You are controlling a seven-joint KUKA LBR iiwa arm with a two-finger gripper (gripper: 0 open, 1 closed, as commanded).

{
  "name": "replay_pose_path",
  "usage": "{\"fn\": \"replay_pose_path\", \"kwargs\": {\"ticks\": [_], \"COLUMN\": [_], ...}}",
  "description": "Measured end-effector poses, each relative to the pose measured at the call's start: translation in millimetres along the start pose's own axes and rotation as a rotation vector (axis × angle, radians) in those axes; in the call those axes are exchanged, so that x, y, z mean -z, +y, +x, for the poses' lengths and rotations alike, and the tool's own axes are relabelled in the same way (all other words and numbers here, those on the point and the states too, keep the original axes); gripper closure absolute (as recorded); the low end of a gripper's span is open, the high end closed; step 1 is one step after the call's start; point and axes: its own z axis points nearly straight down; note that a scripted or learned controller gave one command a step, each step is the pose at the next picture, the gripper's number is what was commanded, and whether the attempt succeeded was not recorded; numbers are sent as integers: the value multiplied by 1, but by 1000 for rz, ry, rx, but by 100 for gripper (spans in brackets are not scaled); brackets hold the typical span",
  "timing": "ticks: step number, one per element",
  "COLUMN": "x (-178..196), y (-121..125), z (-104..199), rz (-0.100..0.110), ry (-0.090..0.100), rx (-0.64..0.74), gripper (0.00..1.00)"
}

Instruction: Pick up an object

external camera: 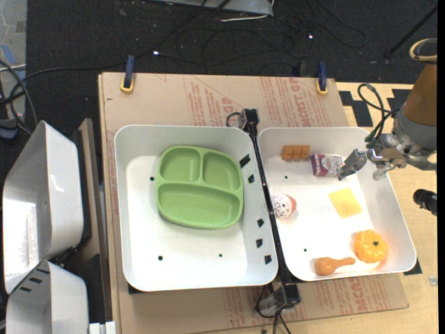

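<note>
Right bin (400,218), front to back: orange gourd (332,264); orange pumpkin (369,246); yellow slab (345,202); small round toy (284,205), markings unclear; purple packet (326,163); brown block (295,152). Gripper (362,164) beside the packet, fingers spread, nothing between them; arm cut off at right. Left bin (132,207): green divided plate (199,187). Cardboard-covered bench (208,92), cables on dark floor behind.

Crowded near the pincer

Purple packet (325,164) just beside pincer (363,163); yellow block (345,202) below it; bare bin floor (313,221) beyond.
</note>
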Motion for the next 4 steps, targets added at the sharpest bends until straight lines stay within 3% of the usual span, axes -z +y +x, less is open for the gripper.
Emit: {"fn": "replay_pose_path", "kwargs": {"ticks": [1, 3, 4], "x": [8, -98, -85], "y": [3, 7, 8], "z": [1, 0, -1], "rz": [-14, -11, -16], "ry": [-3, -3, -4], "rx": [4, 2, 3], "gripper": [0, 0, 100]}}
